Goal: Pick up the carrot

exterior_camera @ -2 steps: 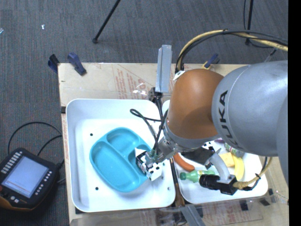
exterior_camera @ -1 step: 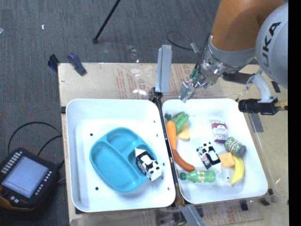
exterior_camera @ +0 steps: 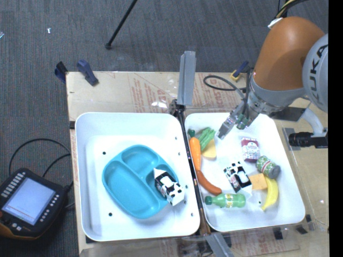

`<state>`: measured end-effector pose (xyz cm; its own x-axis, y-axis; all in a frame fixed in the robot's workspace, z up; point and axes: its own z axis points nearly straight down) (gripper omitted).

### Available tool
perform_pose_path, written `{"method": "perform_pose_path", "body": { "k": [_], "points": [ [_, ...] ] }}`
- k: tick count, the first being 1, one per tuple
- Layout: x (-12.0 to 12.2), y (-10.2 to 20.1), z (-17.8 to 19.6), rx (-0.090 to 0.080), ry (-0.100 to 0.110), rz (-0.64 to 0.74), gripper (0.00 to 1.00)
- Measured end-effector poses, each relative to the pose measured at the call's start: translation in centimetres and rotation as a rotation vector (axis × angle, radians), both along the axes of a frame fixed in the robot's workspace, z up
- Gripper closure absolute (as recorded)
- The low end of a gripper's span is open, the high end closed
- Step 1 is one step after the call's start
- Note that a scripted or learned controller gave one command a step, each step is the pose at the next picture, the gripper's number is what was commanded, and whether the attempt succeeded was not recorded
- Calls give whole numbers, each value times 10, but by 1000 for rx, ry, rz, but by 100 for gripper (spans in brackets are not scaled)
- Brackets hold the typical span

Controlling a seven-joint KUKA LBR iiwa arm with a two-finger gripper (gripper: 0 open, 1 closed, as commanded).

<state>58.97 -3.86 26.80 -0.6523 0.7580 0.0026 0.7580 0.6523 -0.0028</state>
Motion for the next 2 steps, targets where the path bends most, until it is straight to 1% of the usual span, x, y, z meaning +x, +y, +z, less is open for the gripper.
{"method": "perform_pose_path", "body": {
  "k": [1, 2],
  "points": [
    [-43, 1, -83, 2, 2, 230, 100],
    [4, 20, -82, 2, 0, 401, 100]
  ]
}}
